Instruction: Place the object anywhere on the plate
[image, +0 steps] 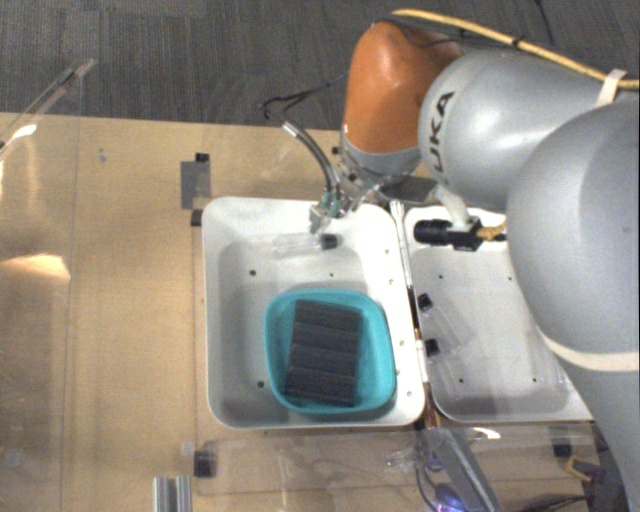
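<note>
The big grey arm comes in from the right of the frame and fills the upper right corner, with its round orange band near the top middle. It bends down so the small gripper hangs over the top edge of the left bin. I cannot tell what the claw is doing, because it is tiny and blurry from here. The arm looks smooth and shiny, like painted metal. In the lower middle of the left bin sits a blue-green plate with round corners and a raised rim. A dark, flat block with ridges lies on it, a bit tilted. The right bin is white and shallow too, and touches the left one. Both rest on a light wooden bench with a shiny clear sheet. Dark grey carpet runs along the top of the frame.
</note>
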